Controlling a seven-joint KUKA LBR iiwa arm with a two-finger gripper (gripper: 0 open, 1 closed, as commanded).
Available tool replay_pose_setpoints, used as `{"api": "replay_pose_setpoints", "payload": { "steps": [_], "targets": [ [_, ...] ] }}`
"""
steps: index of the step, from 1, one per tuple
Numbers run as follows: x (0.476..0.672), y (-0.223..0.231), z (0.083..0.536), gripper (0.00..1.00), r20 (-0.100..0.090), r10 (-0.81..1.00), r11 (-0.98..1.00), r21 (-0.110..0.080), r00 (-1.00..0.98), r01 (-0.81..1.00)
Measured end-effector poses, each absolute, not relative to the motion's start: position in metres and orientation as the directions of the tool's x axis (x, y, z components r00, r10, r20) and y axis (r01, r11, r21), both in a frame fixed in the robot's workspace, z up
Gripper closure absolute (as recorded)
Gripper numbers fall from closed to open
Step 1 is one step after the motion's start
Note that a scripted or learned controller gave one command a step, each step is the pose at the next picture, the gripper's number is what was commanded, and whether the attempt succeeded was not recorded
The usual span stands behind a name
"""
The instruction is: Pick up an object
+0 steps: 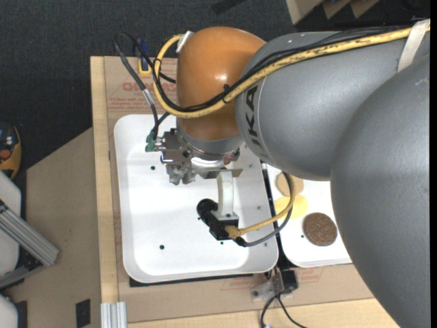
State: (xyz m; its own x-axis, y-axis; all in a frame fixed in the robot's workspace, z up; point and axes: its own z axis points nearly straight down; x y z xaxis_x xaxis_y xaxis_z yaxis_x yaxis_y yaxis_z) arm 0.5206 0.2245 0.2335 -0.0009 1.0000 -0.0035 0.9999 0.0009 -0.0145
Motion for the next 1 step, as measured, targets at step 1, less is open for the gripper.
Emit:
{"api": "replay_pose_setpoints", "payload": {
  "steps": [1],
  "targets": [
    [0.5011, 0.1979, 0.2254, 1.00, -0.002, 1.000, -0.003, -0.007, 0.003, 1.000]
  ]
}}
